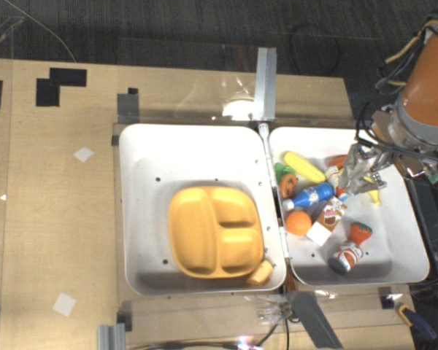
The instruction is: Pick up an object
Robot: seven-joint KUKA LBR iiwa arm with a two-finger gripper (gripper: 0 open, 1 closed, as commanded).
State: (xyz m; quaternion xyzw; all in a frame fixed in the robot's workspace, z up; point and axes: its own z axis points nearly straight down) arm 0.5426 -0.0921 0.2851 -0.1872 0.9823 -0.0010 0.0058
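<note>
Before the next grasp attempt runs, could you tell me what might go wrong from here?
1. The gripper hangs over a tight pile: the blue bottle, banana and orange touch, so it may nudge neighbours or grab nothing.
2. The orange is round and might slip or roll.

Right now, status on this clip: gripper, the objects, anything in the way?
Gripper low over right bin, nothing visibly held. Blue bottle, banana, orange crowded beside it. Yellow tray in left bin.

Pale wooden bench (pixel 51 217), dark floor (pixel 168 9)
</note>
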